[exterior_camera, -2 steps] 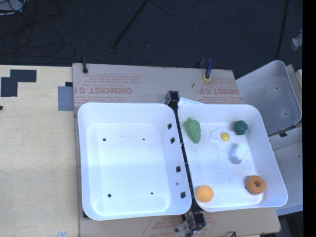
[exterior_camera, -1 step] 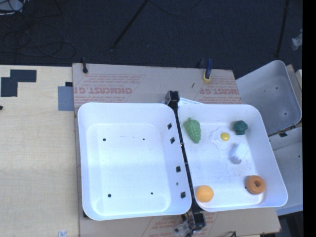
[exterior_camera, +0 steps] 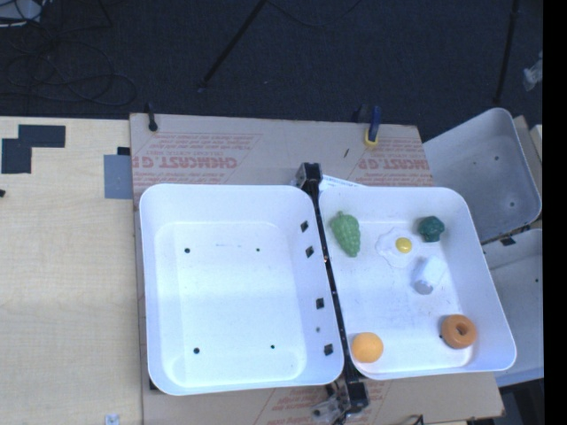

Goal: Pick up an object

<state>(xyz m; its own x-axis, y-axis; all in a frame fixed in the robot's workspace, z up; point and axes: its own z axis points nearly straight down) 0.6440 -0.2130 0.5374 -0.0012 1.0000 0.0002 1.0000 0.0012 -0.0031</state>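
Objects lie well apart in the right bin (exterior_camera: 483, 321): green grapes (exterior_camera: 346, 234), fried egg (exterior_camera: 398, 245), doughnut (exterior_camera: 458, 331), orange (exterior_camera: 367, 347).

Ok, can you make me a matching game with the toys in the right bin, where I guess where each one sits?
Things:
1. green grapes
2. orange ball
3. donut
4. fried egg

Places:
A. near corner, by the divider
B. near the middle of the bin
C. near side, by the outer wall
D. far side, beside the divider

Pairs: 1-D, 2-A, 3-C, 4-B
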